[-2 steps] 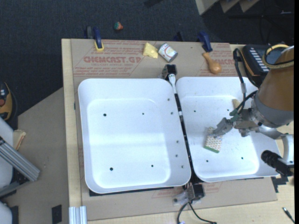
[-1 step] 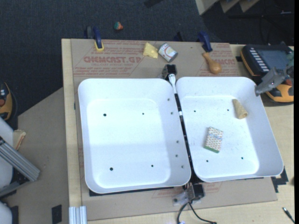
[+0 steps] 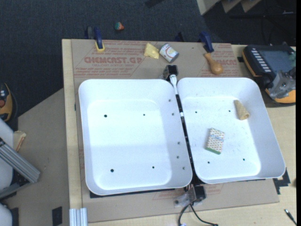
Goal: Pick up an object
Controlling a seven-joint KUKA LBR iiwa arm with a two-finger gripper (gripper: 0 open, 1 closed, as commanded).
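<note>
Two bins on bench; loose items in the right one.

The right bin (image 3: 268,140) holds a small patterned box (image 3: 215,141) lying flat near its middle, and a tan cone (image 3: 241,109) well apart from it, toward the far right corner. The left bin (image 3: 89,126) adjoins it along a dark centre seam. Behind the bins on the bench (image 3: 117,62) lie a yellow piece (image 3: 151,51), a small white pack (image 3: 169,52) just beside it, and an orange-brown item (image 3: 214,64). Pincer opening and hold: cannot tell.
</note>
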